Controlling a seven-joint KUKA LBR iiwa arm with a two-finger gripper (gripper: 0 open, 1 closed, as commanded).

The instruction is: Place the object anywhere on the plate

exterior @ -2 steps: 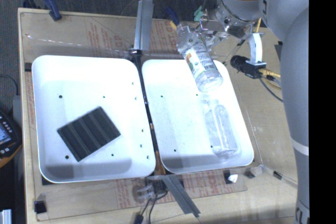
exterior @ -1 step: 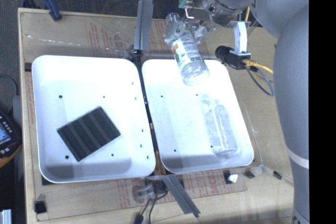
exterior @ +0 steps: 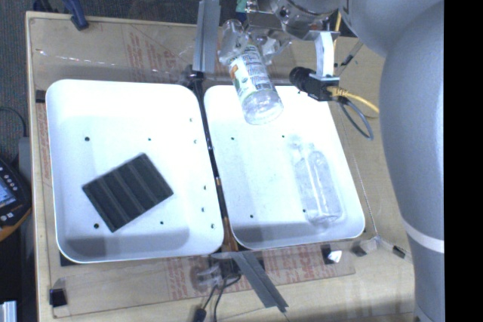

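The gripper [exterior: 253, 32] pinched a clear bottle [exterior: 253, 84] by its neck, hanging above the right bin's [exterior: 256, 226] far edge, so the carry was in hand and next called for crossing to the dark plate [exterior: 127, 191] in the left bin [exterior: 64, 98].

Two white bins [exterior: 56, 105], two clear bottles [exterior: 253, 83], one dark plate [exterior: 127, 191]

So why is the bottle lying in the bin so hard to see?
In the camera view, that bottle is clear plastic on a bright white bin, so it shows as faint outlines and glints; the bin floor is washed out by strong light; the dark ridged plate stands out sharply; the raised bottle reads better thanks to its label.
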